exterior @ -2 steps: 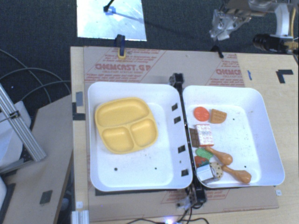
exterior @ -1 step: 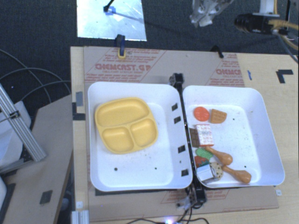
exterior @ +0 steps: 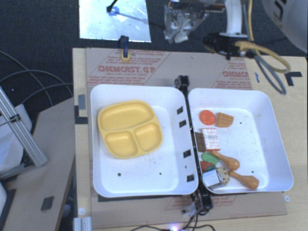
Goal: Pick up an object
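Note:
My gripper hangs high beyond the far edge of the bench, above the dark floor and well away from both bins. The right bin holds several small objects along its left side: an orange-red disc, a brown bread-like piece, a small red and white carton, a green piece, two wooden drumstick shapes and a small white box. The gripper touches none of them.
A yellow divided tray lies in the left bin. A black clip strip runs between the bins. A shiny metal plate lies on the floor at the back left. Cables trail from the arm.

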`<state>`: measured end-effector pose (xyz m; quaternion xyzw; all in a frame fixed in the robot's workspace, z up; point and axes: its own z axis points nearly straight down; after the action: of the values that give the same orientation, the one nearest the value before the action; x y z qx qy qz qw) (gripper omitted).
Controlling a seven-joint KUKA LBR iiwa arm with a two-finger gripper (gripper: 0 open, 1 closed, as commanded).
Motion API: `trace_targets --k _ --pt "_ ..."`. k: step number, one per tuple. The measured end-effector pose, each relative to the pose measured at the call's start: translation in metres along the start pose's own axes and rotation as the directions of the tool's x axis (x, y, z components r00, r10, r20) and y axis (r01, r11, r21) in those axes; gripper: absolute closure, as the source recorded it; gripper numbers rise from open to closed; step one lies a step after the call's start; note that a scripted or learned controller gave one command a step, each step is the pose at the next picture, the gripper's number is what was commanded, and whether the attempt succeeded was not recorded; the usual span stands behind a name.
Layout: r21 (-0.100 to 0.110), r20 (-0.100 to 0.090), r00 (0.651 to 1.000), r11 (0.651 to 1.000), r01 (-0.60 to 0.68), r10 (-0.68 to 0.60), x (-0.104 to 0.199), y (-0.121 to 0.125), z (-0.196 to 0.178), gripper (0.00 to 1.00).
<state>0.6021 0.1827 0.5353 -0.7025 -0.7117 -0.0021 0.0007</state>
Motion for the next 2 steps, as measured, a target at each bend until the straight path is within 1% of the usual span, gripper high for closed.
trace_targets --k 1,2 --pt "0.002 0.000 1.000 1.000 -0.002 0.002 0.056 -0.040 0.000 1.00" --pt "0.001 0.001 1.000 1.000 -0.006 0.006 0.054 -0.117 0.008 1.00"
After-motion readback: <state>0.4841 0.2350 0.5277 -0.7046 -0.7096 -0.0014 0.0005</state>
